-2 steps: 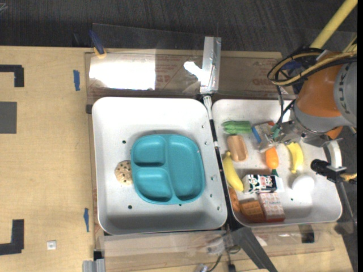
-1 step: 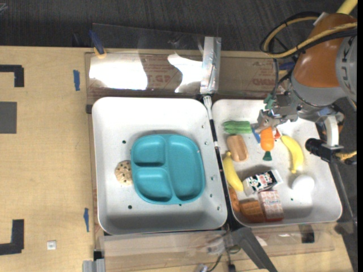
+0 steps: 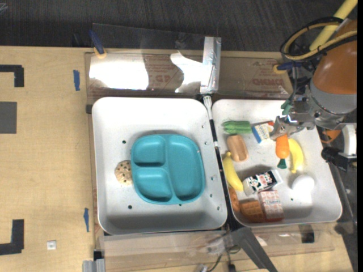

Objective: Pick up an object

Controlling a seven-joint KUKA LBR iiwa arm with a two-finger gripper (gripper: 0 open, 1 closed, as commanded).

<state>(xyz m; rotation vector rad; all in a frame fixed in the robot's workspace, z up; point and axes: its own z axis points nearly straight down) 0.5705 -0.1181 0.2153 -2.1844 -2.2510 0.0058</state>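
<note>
Overall, we see the left bin (image 3: 108, 152) holding a teal divided plate (image 3: 168, 168) at its centre, with a cookie (image 3: 123, 172) touching the plate's 9 o'clock edge. At 3 o'clock from it, the right bin (image 3: 323, 205) carries the smaller items. The arm (image 3: 337, 78) comes in at that bin's 2 o'clock corner, and the gripper (image 3: 285, 124) sits low over the bin's upper part; whether it is clenched or released we cannot tell, and we see nothing between its fingers. Just at 6 o'clock of the gripper lie a carrot (image 3: 282, 147) and, touching it at 3 o'clock, a banana (image 3: 295, 154). A second banana (image 3: 231, 174) lies along the bin's 9 o'clock wall, with a bread roll (image 3: 237, 148) at its 12 o'clock end and a green vegetable (image 3: 236, 127) beyond that. A small blue-and-white carton (image 3: 262, 131) is at 9 o'clock of the gripper. A black-and-white milk carton (image 3: 261, 181) sits near centre, a red-patterned packet (image 3: 271, 204) at 6 o'clock of it, and a white egg (image 3: 302, 183) toward 4 o'clock.
</note>
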